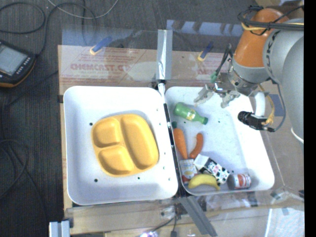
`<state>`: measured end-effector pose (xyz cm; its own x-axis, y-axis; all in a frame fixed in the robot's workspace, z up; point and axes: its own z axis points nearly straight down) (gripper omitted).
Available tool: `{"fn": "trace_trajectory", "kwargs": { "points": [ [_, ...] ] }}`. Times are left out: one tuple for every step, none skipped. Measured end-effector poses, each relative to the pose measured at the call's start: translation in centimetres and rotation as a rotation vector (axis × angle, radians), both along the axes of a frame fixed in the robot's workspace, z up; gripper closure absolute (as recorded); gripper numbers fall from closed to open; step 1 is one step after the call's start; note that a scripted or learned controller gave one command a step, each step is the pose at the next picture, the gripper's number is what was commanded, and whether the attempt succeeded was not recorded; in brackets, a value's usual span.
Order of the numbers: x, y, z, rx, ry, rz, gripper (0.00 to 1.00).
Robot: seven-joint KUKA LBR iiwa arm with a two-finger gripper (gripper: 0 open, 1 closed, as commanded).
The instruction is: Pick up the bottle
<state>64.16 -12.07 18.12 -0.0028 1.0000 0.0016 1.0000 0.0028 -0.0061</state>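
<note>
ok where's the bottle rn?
In the camera view the green bottle lies on its side in the right bin, near its upper-left corner, just above the carrot and below-left of the claw.

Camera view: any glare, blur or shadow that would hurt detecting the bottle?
Camera view: the green bottle is sharp and evenly lit against the white right bin, casting only a faint shadow; glare sits on the clear sheet behind the bins, away from it; the gripper above the bin's rear edge looks slightly soft.
</note>
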Motion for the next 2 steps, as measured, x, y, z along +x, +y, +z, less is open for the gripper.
{"fn": "trace_trajectory", "kwargs": {
  "points": [
    [2.0,1.9,-7.7,-0.004,-0.003,0.062,0.0],
    [2.4,3.9,0.0,-0.002,-0.003,0.018,0.0]
  ]
}}
